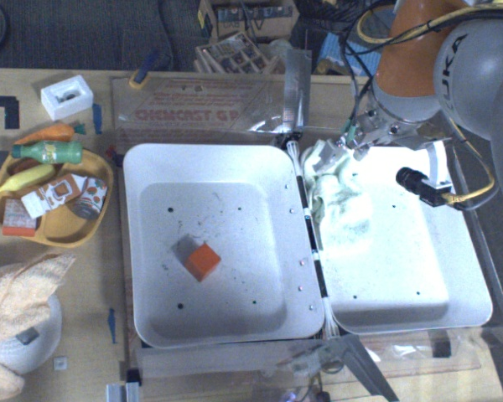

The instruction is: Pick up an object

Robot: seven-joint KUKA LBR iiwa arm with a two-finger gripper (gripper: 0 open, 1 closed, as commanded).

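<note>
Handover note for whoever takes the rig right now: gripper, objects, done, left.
Gripper: at the far-left corner of the right-hand white bin, down by a pale crumpled cloth-like object. Finger state can't be read from this view, and nothing is seen clamped between them.
Objects: the pale crumpled object lies along the right bin's left wall. A small orange cube sits near the middle of the left-hand white bin, touching a small grey block.
Done: no lift confirmed.
Left: secure a grasp on one object and raise it; the pale one is nearest, judging by position.
</note>
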